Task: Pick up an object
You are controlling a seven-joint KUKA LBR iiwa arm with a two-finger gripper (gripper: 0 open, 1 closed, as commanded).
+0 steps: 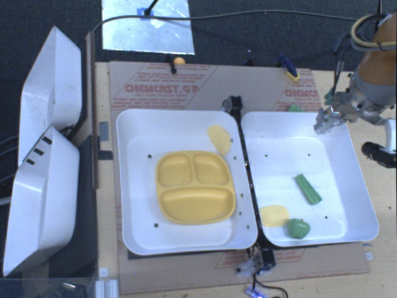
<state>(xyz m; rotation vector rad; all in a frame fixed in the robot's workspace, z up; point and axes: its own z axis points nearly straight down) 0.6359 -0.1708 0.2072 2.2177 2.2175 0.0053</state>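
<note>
Gripper [324,121], dull metal, hangs over upper right rim of right bin [356,172]; fingers' state cannot tell, nothing seen between them. Right bin, smooth white plastic: green stick [307,189], long and blocky, at centre right; round glossy green fruit [298,228] near lower edge, pale yellow flat oval [273,215] just beside it. Left bin [133,185]: yellow three-compartment tray [195,187], rounded corners; pale yellow oval piece [219,139] at upper right.

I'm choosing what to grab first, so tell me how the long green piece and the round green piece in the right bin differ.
The long green piece is a slim bar lying flat at a slant near the bin's middle; the round green piece is a plump ball shape close to the near wall. The bar lies alone, while the ball sits right beside a yellow disc. Both are green and lie in the right bin.
</note>
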